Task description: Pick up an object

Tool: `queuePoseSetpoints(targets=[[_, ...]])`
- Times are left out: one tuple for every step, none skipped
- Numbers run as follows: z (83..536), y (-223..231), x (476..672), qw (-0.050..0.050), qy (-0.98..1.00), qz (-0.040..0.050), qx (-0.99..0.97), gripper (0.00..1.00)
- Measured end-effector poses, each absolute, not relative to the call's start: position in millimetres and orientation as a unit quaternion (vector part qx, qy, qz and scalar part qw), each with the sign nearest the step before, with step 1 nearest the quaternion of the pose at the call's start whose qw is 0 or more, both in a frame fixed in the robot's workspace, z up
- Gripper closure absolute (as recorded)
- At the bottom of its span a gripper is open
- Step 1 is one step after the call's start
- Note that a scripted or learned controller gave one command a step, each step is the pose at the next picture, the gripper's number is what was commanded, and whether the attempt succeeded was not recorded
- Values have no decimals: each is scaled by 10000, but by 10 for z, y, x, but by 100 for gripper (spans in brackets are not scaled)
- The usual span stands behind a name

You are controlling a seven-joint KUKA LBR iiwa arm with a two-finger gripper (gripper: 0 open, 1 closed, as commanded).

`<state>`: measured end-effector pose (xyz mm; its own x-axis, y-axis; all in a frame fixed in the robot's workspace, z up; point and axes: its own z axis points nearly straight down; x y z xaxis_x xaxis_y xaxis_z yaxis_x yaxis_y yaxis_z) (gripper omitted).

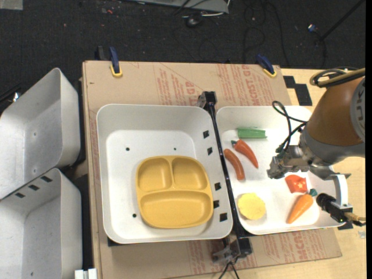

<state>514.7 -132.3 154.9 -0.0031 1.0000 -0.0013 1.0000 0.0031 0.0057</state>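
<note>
1. Left bin [110, 156]: holds a yellow divided tray [173, 192], lying flat.
2. Right bin [232, 118]: green piece [251, 133] at the far side; two red sausages [239, 157] below it; yellow disc [252, 206] near the front.
3. My jaws [278, 167] hang over the right bin, just beside a red piece [297, 183]; their opening I cannot tell.
4. Carrot [300, 207] lies at front right.

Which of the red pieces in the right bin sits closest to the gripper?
The small red chunk, just right of the gripper and above the carrot. The two long red peppers lie farther left.
</note>
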Motion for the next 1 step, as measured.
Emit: queuePoseSetpoints(targets=[[2134, -1406, 5204, 30, 7079, 15, 7064, 100]])
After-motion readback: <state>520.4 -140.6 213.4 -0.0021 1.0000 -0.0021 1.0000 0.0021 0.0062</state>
